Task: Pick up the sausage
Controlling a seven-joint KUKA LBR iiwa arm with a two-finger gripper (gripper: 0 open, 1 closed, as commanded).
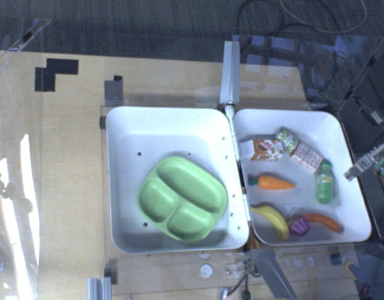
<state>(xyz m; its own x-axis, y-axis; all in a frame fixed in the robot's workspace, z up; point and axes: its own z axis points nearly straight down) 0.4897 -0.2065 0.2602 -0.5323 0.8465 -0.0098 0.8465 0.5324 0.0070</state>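
The gripper (366,162) hangs at the right bin's outer rim; its spread I cannot tell; the smooth orange-red sausage (324,222) lies below and inward, touching a purple toy (299,226); a descent could catch that neighbour instead.

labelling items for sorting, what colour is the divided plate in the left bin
Light green, seen clearly in the camera view: the three-compartment plastic plate in the left white bin.
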